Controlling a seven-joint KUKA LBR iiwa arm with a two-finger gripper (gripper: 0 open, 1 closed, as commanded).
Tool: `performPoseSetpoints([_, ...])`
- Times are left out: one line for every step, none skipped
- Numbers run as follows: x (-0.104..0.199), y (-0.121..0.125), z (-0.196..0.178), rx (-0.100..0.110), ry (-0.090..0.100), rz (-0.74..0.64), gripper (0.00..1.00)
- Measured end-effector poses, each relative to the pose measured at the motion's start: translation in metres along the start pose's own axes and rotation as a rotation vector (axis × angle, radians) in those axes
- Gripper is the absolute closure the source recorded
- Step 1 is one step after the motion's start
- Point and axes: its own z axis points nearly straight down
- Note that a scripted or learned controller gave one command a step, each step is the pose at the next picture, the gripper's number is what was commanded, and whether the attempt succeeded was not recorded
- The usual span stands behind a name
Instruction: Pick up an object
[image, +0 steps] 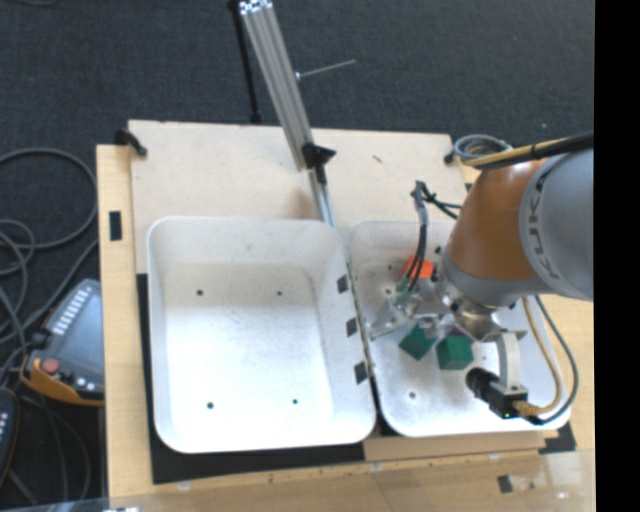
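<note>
We see our gripper (425, 325) low in the right bin (400, 415), jaw state unreadable; two green blocks (417, 345) lie just beneath and right.

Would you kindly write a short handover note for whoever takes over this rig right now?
Gripper: low in the right bin, near its left wall; whether it is open or shut on anything cannot be told from this view.
Things: two green blocks lie in the right bin, one just under the gripper, the other beside it on the view's right. An orange piece sits farther back, partly hidden by the arm.
The left bin shows bare white floor with a few dark dots.
Done: the arm is down at the objects.
Left: confirm a grasp and lift an object.
</note>
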Motion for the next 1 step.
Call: performPoseSetpoints([-0.0809,0.0690,0.0932,0.004,-0.004,0.004,0.00])
